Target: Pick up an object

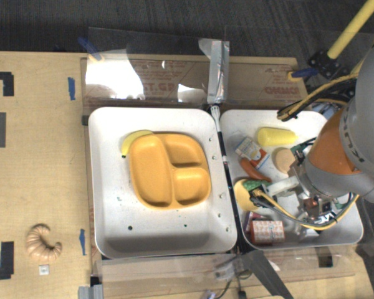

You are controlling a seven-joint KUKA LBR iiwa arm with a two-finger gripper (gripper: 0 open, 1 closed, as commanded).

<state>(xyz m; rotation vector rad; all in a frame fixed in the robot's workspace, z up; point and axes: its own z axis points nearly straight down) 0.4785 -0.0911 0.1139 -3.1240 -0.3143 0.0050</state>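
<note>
Beside the claw [311,212], grip state unclear: small patterned box [268,230], lower left.

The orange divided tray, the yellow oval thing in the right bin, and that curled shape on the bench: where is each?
Orange tray [168,170], camera view, its centre.
Yellow oval object [275,136], camera view, its middle.
Curled tan object [42,242], camera view, its body.

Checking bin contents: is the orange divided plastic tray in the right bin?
No, the orange divided plastic tray lies in the left white bin.
</note>
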